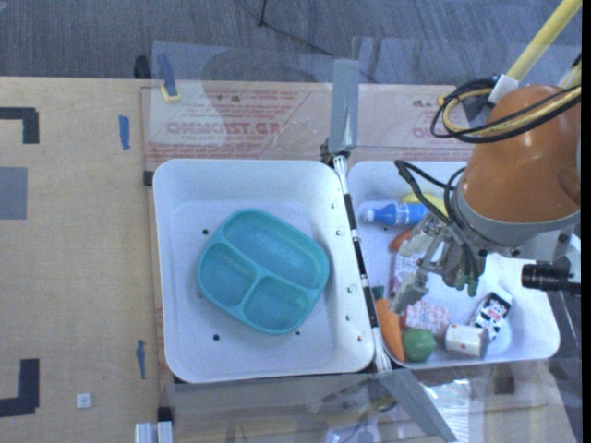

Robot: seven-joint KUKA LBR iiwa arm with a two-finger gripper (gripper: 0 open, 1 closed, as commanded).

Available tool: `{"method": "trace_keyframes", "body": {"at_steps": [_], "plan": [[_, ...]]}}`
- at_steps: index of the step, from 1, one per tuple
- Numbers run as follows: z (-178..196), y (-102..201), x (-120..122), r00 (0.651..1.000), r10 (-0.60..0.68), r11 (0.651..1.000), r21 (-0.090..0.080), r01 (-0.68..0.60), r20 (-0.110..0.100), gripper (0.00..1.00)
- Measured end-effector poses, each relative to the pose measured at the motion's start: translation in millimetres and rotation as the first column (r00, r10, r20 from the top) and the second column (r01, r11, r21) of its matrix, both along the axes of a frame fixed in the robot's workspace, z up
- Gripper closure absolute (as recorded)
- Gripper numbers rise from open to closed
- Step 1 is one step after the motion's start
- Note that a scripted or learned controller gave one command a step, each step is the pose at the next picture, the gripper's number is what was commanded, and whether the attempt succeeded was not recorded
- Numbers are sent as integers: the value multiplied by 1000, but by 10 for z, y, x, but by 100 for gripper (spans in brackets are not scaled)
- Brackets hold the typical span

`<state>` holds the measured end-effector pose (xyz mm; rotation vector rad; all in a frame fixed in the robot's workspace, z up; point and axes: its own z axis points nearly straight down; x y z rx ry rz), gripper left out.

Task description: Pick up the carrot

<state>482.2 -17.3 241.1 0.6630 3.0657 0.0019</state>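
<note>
hanging over the right bin (545, 335), the claw (427, 268) points down among the clutter; whether it is open or closed i cannot tell, and nothing visible sits in its grip. the carrot (389, 328) lies just below and left of it, against the bin's left wall, touching a green ball (418, 344). a blue bottle (395, 214) rests above the claw. far left, a teal plate (263, 270) sits in the other bin (175, 247).

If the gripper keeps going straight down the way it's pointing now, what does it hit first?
Probably the red-and-white patterned packet lying just under the gripper, in the right white bin. The orange carrot lies slightly to the left of that line, though depth is hard to judge.
</note>
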Motion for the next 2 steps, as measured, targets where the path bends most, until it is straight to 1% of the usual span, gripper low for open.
{"method": "trace_keyframes", "body": {"at_steps": [1,2], "plan": [[-563,603,-24,993,118,993,1,-118,-3,0],[205,482,-6,969,247,969,-1,-247,0,0]]}}
